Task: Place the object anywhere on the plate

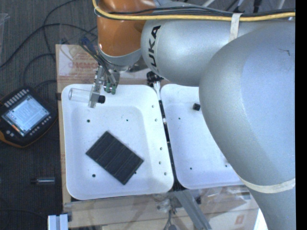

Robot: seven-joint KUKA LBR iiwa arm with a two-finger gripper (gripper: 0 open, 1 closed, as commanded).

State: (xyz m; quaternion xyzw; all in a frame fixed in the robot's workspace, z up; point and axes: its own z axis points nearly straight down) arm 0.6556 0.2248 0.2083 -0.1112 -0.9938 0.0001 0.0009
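A clear cylinder [76, 94] lies on its side in the far left corner of the left bin [72, 176], touching the gripper [95, 99]; whether the tool is open or closed cannot be told. A dark ridged plate [114, 157] lies flat nearer the bin's middle, apart from the cylinder.

My big grey arm [249, 104] covers the right white bin's [192, 143] three-o'clock half. I can't make out the tool's [96, 97] finger spacing. A small clear object [76, 94] at its nine o'clock is unidentifiable.
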